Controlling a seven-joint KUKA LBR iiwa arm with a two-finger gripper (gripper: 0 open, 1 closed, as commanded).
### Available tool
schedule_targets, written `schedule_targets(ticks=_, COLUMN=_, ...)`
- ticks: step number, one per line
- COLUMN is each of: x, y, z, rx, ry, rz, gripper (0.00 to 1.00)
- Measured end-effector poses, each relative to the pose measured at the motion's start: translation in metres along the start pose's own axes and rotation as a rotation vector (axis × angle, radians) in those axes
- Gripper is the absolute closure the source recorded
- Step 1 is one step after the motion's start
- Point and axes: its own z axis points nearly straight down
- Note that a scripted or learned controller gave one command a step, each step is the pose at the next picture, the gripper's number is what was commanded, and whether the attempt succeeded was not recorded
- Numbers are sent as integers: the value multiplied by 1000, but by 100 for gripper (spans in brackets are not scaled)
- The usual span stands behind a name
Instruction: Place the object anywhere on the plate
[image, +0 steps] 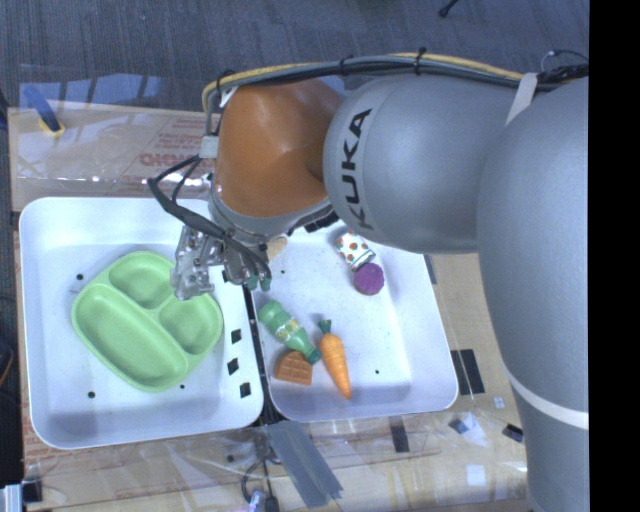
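A light green divided plate (140, 325) lies in the left bin (60, 230). My gripper (215, 272) hangs over the plate's right rim, close to the wall between the two bins. Its fingers stand open and I see nothing between them. In the right bin (410, 340) lie a green toy vegetable (281, 323), an orange carrot (336, 363), a brown wedge (293, 370), a purple ball (369, 279) and a small white patterned piece (352, 248). The arm hides part of the right bin's back left corner.
The big grey arm with its orange band (275, 140) covers the upper right of the view. The bins' shared wall (250, 350) runs just right of the gripper. Brown paper (110, 140) lies behind the bins.
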Motion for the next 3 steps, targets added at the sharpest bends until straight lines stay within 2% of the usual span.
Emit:
schedule_targets(ticks=1, x=71, y=-28, z=-29, rx=0, ry=2, rz=-144, gripper=100)
schedule_targets(ticks=2, x=1, y=3, z=-19, rx=0, ry=0, rz=-331, gripper=100)
schedule_targets(ticks=3, x=56, y=-75, z=21, rx=0, ry=3, rz=-232, gripper=100)
